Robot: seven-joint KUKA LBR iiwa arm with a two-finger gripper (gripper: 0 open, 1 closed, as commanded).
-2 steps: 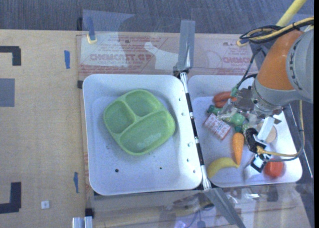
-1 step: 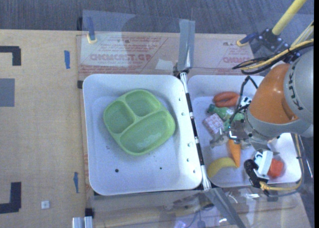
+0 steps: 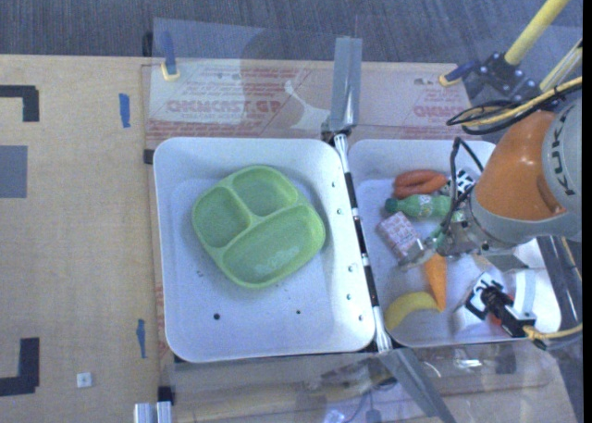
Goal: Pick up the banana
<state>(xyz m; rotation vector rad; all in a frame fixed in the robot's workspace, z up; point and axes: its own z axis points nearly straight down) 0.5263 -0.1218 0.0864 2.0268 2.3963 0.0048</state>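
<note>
The yellow banana lies in the right bin, near its front left corner. An orange carrot lies just behind and to the right of it, its tip touching the banana. My gripper hangs over the middle of the right bin, directly behind the carrot's thick end and a short way behind the banana. I see nothing of the banana between its fingers.
A pink-and-white packet lies left of the gripper. A green vegetable and a red-orange one lie at the back of the right bin. The left bin holds a green divided plate.
</note>
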